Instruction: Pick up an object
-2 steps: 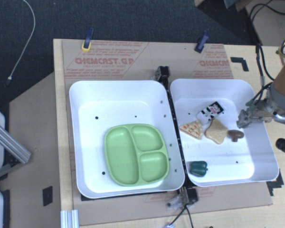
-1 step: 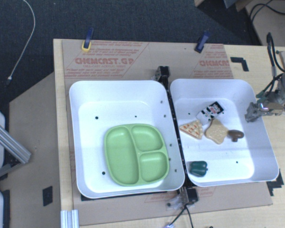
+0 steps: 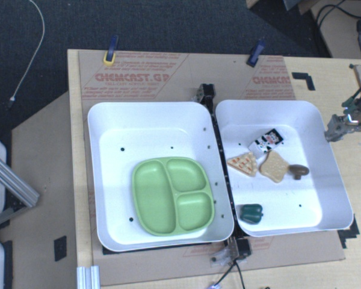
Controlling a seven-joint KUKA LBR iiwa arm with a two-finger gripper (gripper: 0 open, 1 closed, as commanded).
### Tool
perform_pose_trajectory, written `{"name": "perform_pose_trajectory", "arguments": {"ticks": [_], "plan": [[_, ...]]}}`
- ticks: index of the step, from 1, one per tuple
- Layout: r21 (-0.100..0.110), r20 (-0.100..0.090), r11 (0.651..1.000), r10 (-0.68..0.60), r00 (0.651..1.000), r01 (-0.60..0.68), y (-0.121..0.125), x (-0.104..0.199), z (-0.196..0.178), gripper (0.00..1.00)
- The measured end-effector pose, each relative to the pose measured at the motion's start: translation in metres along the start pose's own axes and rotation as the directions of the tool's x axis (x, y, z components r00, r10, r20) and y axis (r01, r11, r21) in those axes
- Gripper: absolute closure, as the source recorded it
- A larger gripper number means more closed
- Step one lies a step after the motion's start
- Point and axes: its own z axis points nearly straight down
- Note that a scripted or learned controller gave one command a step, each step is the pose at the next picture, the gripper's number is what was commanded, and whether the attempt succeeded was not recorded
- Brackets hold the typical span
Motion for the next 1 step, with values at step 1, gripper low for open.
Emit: {"name": "perform_pose_trajectory", "arguments": {"ticks": [1], "plan": [[0.006,-0.004,1.000,-0.005,1.000,0.005,0.0169,0.0461,-0.0011,1.00]]}}
